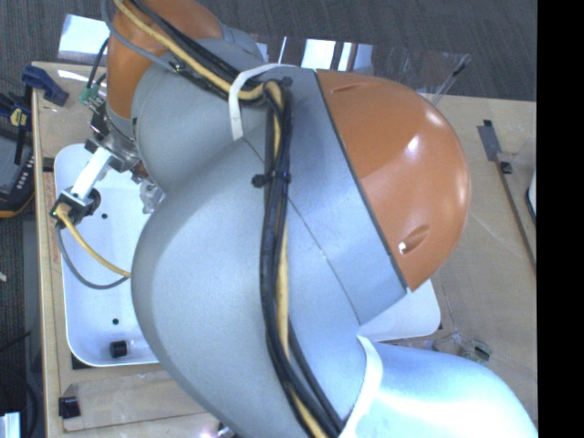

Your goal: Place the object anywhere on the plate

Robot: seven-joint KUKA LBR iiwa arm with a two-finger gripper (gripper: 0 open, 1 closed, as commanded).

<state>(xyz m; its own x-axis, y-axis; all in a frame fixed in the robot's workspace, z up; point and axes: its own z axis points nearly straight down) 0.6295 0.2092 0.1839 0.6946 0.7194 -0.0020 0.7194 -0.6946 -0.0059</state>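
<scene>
The grey arm [274, 272] with its orange band [401, 172] fills most of the camera view and hides most of both bins. Its wrist reaches to the upper left, where the gripper [146, 192] hangs over the far part of the left white bin [82, 336]. A small black object [119, 348] lies near the front edge of that bin, well apart from the gripper.
A yellow cable [91, 267] loops from a white-and-black connector [78, 194] down over the left bin's floor. The wooden bench [497, 208] shows at the right. Dark tools [18, 162] lie off the bench's left edge.
</scene>
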